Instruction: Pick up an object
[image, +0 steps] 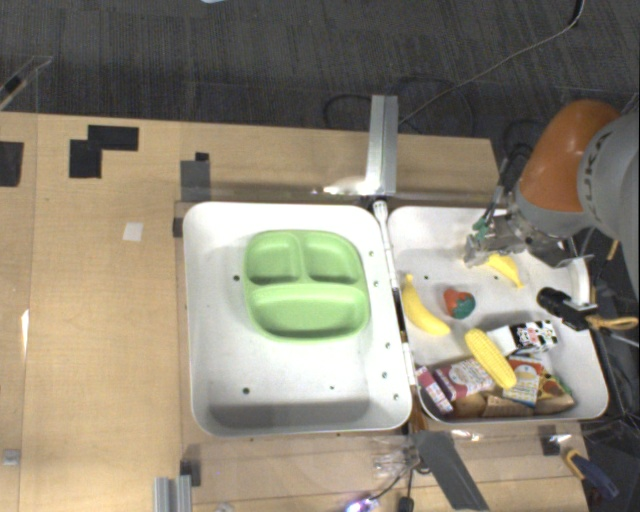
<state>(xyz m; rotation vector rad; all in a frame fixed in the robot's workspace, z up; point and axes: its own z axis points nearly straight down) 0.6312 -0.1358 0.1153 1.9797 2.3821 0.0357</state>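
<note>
Hovering low over the far end of the right shallow white plastic bin (590, 385), the two-finger gripper (487, 238) sits just beside a small yellow banana-shaped toy (504, 267), maybe touching its far tip, hard to say. Honestly I can't tell whether the fingers are spread or closed, it's too small and blurry from up here, and nothing is visibly between them.

That little banana looks like the likely target. My guess is it's light hollow plastic, stiff, and pretty slick, so it could squirt out if pinched near a tapered end. I'd take it across the fat middle, fingers crossing the short width.

Other stuff in the same bin: a bigger yellow plastic banana (423, 312) along the left wall, a round red and green toy fruit (459, 302) near the middle, a yellow corn cob toy (491, 358) nearer us, and a pile of printed snack packets (480, 385) at the near edge. All well apart from the gripper.

The left white bin (215, 330) holds a light green divided plastic tray (304, 283), flat and awkward to pinch.
</note>
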